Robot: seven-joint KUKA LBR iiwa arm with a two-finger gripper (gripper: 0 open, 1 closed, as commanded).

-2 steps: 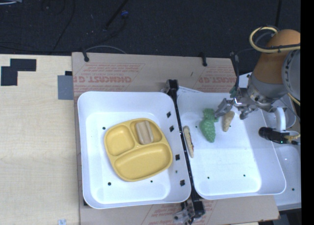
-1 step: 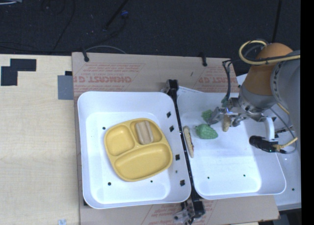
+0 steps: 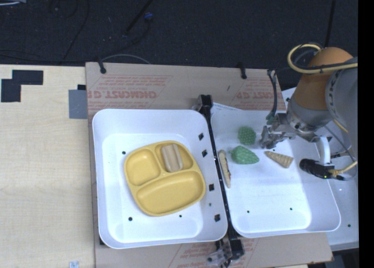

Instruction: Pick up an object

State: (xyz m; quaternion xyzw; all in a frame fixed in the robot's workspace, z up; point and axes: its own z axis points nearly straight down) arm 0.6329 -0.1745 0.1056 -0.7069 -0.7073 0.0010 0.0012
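My gripper (image 3: 268, 139) hangs over the right bin (image 3: 280, 214), near its far right part, on the grey arm with the orange band. Just left of it lie two green toy pieces: a round one (image 3: 246, 135) and a leaf-shaped one (image 3: 243, 155). A tan cone-shaped piece (image 3: 279, 158) lies just below and right of the gripper. A long tan stick-like piece (image 3: 224, 169) rests along the right bin's left wall. Nothing is visibly held between the fingers.
The left bin (image 3: 117, 220) holds a yellow divided plate (image 3: 163, 185) with a tan piece (image 3: 171, 157) in its upper compartment. A black clip divider (image 3: 205, 106) joins the bins. A black cable end (image 3: 315, 169) hangs beside the arm.
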